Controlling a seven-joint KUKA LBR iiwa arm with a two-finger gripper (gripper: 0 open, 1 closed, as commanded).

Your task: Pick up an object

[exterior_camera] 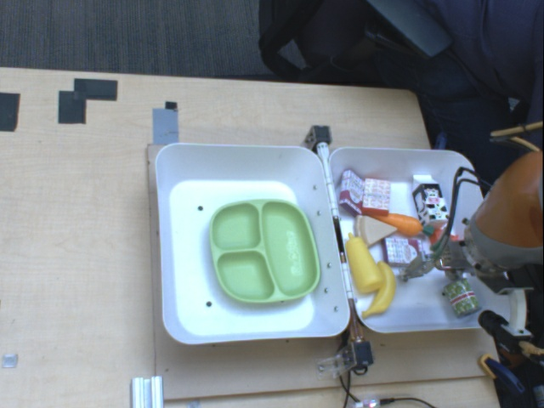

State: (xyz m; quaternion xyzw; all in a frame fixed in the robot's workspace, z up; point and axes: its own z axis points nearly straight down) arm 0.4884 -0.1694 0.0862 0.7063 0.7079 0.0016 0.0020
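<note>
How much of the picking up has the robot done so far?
Done: the arm has reached into the right bin, and its end effector sits low among the toys, near the banana and carrot. In hand: nothing that I can see; no toy shows between its fingers. Left: grab one toy and lift it. The green tray in the left bin holds nothing.

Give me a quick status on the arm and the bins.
Gripper low in right bin, nothing seen held. Banana, carrot, packets beside it. Green tray in left bin.
</note>
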